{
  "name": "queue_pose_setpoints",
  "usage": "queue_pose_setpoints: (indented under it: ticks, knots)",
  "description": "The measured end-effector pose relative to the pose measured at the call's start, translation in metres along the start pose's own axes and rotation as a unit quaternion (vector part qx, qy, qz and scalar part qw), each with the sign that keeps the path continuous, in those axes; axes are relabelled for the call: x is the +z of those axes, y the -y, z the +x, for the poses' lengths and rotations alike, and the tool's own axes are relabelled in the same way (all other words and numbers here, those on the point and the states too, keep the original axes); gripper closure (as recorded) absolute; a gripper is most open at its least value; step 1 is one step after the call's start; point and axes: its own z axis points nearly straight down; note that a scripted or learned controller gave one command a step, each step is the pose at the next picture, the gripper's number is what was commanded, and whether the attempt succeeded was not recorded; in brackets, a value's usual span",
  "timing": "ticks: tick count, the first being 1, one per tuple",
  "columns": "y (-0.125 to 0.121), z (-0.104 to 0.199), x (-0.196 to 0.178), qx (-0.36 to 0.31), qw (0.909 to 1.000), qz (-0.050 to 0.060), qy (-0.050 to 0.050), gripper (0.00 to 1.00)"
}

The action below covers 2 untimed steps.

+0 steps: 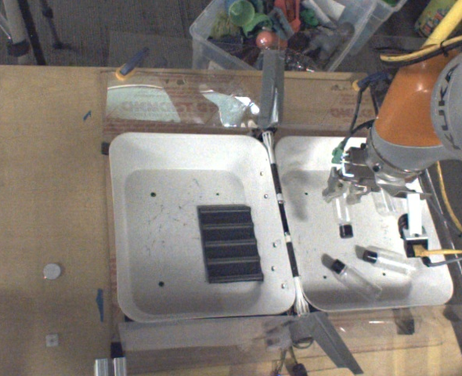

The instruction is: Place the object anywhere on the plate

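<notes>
Camera view had the arm [419, 116] reaching in from the right, way off to the right of the dark ridged plate [229, 244]. The orange band sat up high and the wrist bent down over the right bin [309, 159]. The tool [347, 202] hung low in that bin, right of the plate and a bit further back than the plate's top edge. Honestly I couldn't tell whether the tool was wide, narrow or gripping anything; it was all a blur of clear plastic and glare there.

The plate itself lay flat in the left bin [137, 171], slightly toward the right side of it, with nothing on it.

Stuff that could be the object was all right of the plate, in the other bin:
- a small black piece [344, 229] just under the tool; no idea if they were touching
- a clear vial [348, 272] with a black cap, lying on its side about level with the plate's lower end
- a second clear vial [384, 258], also black-capped, just beyond the first one, further from the plate

Back behind the plate, past the tabletop [35, 171], sat a clear tub [294, 14] of colourful toys.
</notes>
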Motion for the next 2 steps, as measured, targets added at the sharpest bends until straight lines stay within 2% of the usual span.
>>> queue_pose_setpoints:
  ticks: [1, 2]
  knots:
    - [0.037, 0.060, 0.001, 0.053, 0.9986, 0.004, 0.000, 1.00]
    - [0.053, 0.126, 0.000, 0.010, 0.9999, 0.003, 0.000, 1.00]
